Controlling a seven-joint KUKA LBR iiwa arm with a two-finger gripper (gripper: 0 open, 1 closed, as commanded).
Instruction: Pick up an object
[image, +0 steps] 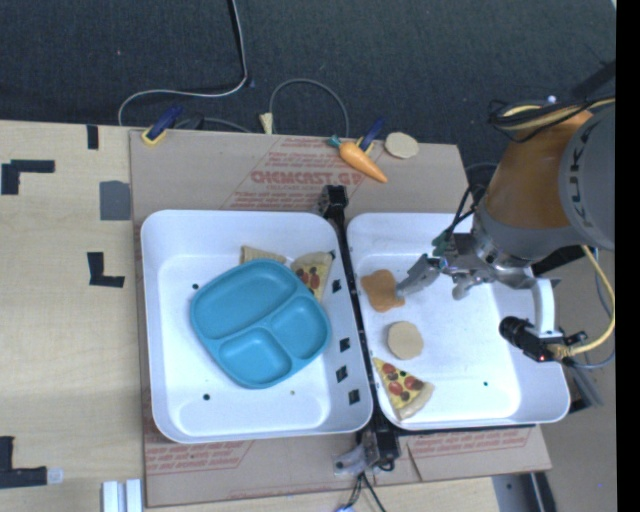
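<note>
The robot's two-finger jaws (418, 280) hang low in the right-hand white bin (500, 400), reaching in from the right. Their metal tips point left toward a flat, tan, biscuit-like toy food piece (381, 290) lying near the bin's left wall. One finger tip sits right at that piece's right edge. Whether the jaws are parted or closed I cannot tell from here, and nothing is visibly gripped between them.

Just nearer in the same bin lies a round, pale tan disc of toy food (404, 340), and nearer again a toy pizza slice with red topping (402, 387) rests in the near left corner.

The left-hand white bin (160, 300) carries a blue plastic divided plate (260, 322), with another pizza slice (312, 270) partly tucked behind its far edge. On the cardboard-covered worktop (200, 170) beyond the bins lie a toy orange carrot (360, 160) and a small pale round piece (402, 146).

I judge this to be the approach or grasp stage on the tan piece. The next move likely calls for the jaws to straddle that flat piece squarely, close on its edges, then lift straight up.
</note>
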